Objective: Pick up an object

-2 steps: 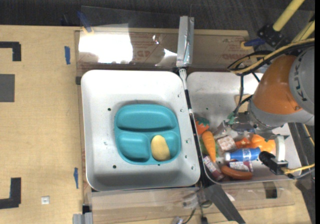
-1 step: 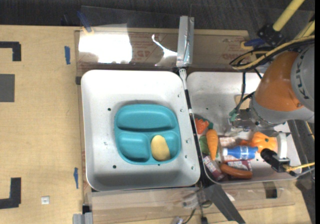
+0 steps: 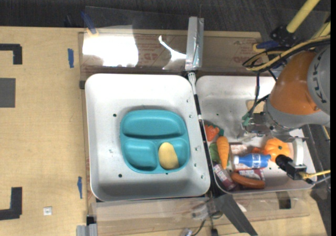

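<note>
The right bin [image 3: 226, 90] holds a heap of small items along its near side. Among them are an orange carrot [image 3: 223, 150], a white bottle with a blue label [image 3: 253, 161], a brown sausage [image 3: 248, 179], an orange toy [image 3: 276, 148] and a red and green piece [image 3: 211, 134]. My gripper [image 3: 254, 126] hangs under the orange wrist band [image 3: 296, 90], low over the right bin just behind the heap, above the bottle. The wrist body hides its tips.
The left bin [image 3: 100, 124] holds a teal divided plate [image 3: 152, 124] with a yellow potato-like item [image 3: 168, 155] in its near right compartment. A metal divider [image 3: 193, 45] stands behind the bins. Yellow and black cables [image 3: 273, 51] run at the back right.
</note>
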`<state>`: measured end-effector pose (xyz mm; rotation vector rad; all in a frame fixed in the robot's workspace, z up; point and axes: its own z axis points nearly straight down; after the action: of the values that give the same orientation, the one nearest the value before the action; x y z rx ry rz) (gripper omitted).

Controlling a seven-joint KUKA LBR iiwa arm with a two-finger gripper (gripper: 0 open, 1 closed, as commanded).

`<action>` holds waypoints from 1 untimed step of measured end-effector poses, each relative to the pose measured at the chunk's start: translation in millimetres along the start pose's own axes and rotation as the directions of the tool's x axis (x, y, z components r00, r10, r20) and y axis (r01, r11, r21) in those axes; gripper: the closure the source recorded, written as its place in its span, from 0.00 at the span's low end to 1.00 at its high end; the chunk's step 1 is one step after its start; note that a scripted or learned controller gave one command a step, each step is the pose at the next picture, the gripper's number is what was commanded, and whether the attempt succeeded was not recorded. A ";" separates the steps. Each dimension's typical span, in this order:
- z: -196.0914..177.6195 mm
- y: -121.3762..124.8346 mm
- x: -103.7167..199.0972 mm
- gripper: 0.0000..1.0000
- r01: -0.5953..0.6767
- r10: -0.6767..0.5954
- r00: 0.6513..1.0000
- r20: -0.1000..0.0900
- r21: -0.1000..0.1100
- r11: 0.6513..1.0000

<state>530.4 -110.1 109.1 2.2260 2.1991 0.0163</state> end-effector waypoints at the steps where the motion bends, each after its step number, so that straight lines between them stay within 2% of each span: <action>1: 21.9 42.0 -65.6 1.00 0.139 -0.139 0.990 -0.001 0.009 0.990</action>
<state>571.9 -176.3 88.0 2.0718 2.3531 0.0053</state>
